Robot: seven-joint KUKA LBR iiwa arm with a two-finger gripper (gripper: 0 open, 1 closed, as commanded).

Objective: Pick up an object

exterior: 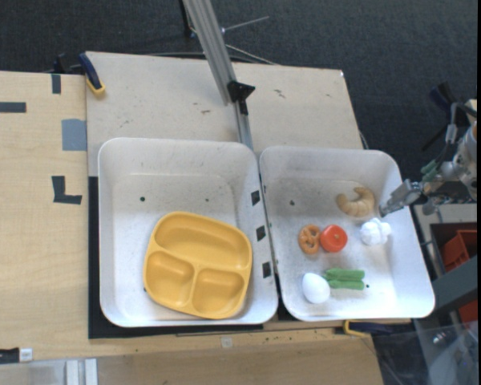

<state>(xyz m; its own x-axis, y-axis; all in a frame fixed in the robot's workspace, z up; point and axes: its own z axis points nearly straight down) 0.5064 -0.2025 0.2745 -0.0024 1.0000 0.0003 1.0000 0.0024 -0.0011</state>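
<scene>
Tool [393,201]: seen at the right rim of the right bin [409,291], nothing is gripped; whether it's released or clenched can't be told from here, too small and blurry.
Nearest targets: a croissant [357,202] and a white lump [374,233] are found just beside the tool, inside the right bin.
Others: a pretzel [309,239], tomato [333,238], egg [315,288] and green pod [345,278] are spread further in.
Left bin [112,239]: a yellow tray [197,265] is parked there.
Tip: probably best if one item is centred under the tool before it's lowered, since the croissant and white lump are packed close.
</scene>
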